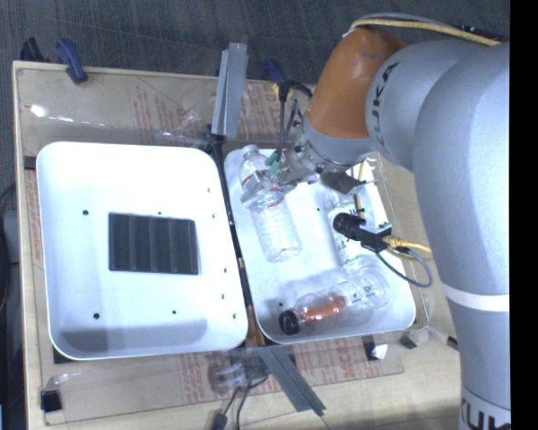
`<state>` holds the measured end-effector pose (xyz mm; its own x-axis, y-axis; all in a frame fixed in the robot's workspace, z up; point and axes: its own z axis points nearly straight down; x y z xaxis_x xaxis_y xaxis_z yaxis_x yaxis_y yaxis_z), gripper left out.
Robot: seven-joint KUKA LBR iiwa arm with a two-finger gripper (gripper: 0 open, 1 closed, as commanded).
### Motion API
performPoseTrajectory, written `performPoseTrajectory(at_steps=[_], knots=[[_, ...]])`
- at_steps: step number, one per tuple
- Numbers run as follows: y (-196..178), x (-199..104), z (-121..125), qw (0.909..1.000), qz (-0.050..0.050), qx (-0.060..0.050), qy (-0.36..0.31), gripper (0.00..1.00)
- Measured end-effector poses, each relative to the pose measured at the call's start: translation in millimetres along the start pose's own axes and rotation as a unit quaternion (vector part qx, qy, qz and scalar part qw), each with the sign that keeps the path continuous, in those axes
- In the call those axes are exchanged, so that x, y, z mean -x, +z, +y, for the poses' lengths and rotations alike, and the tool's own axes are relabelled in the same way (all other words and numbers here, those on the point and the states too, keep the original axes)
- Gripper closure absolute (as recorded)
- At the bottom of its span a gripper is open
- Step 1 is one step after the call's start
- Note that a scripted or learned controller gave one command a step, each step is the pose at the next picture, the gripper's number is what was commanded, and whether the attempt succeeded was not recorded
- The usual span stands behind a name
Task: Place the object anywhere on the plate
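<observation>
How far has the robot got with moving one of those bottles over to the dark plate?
Nothing looks done yet: the dark plate in the left bin has nothing on it. In hand: the claw is down in the right bin, at the top of a clear bottle, though a grip can't be confirmed. A second bottle with a black cap lies near the front. Lifting, carrying and placing remain.
</observation>
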<state>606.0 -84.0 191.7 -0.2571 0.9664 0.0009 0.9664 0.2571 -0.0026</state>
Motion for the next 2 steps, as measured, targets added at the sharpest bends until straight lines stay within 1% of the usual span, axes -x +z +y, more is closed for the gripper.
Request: performPoseTrajectory(at_steps=[1,2], knots=[[1,-82,4,1.0,0.0,-0.001,-0.004,1.0],[1,-153,-23,0.9952,0.0,-0.001,-0.098,1.0]])
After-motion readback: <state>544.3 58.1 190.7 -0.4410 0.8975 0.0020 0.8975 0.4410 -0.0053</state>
